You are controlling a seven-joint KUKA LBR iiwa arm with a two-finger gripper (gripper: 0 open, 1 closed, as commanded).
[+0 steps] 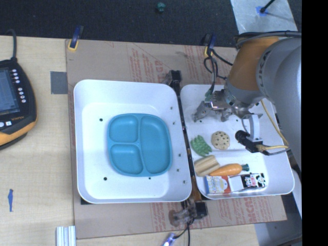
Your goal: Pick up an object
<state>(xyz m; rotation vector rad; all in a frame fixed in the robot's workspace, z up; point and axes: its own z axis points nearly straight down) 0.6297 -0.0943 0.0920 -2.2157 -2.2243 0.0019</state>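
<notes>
The gripper (214, 111) hangs in the right bin's (279, 183) upper part, above the cookie (221, 140); its jaws look spread, gripping nothing, though the view is poor.

In the right bin (279, 181), lower right of the frame, lie several small items. A round speckled cookie (221, 140) lies flat at mid-bin, a green leafy piece (201, 146) just left of it. Below them a tan bread roll (206, 165) touches an orange carrot (227, 169) lying sideways. Along the bottom edge rest a small carton (217, 184) and a black-and-white box (253, 181).
</notes>
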